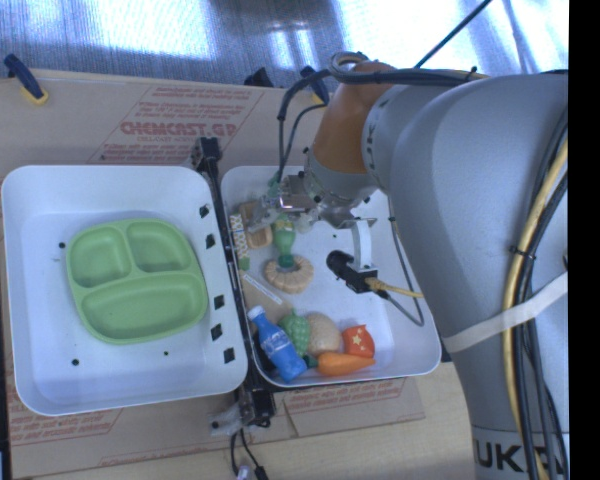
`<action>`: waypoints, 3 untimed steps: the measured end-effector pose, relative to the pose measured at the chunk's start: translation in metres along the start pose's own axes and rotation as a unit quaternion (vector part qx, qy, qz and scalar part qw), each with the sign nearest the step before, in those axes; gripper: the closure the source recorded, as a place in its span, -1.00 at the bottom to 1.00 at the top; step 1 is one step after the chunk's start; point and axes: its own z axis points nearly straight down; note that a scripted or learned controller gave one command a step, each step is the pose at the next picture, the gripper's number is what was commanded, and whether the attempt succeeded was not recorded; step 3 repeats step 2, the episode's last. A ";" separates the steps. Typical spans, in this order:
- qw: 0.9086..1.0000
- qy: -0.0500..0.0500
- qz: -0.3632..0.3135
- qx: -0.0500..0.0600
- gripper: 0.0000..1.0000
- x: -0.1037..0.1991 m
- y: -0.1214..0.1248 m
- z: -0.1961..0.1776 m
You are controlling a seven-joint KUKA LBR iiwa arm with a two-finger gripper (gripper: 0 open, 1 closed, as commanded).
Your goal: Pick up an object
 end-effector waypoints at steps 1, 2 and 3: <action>1.000 -0.003 -0.001 -0.001 1.00 -0.003 0.001 -0.013; 1.000 0.001 0.000 -0.001 1.00 0.054 -0.011 -0.138; 1.000 0.001 0.000 -0.001 1.00 0.054 -0.011 -0.138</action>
